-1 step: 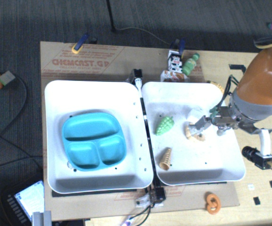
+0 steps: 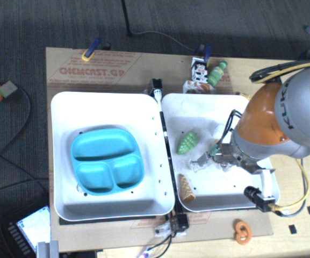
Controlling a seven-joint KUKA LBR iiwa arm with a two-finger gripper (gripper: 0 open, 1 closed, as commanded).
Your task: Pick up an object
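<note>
Bench (image 2: 90, 71) of brown board carries 2 white bins side by side, with red lettering printed along its far edge. Left bin (image 2: 63, 144) holds a blue tray (image 2: 107, 160) with 3 compartments, lying flat near the bin's middle. Right bin (image 2: 208, 109) sits just beside it, their rims touching along a black clamp strip. Arm (image 2: 270, 125), grey with an orange band, reaches in from the right and hangs over the right bin's near half. Gripper (image 2: 202, 163) points left, low over the bin floor; its fingers appear slightly spread with nothing between them. Green toy (image 2: 187, 142), ribbed and oval, lies in the right bin just beside the gripper, up and to its left, apart from the fingertips. Tan cone (image 2: 186, 187) rests in the bin's near left corner against the wall. Outside the bins, a green bottle (image 2: 216, 74) and a small carton (image 2: 198, 70) lie at the far edge, and an orange ring (image 2: 243, 231) lies on the near edge.
</note>
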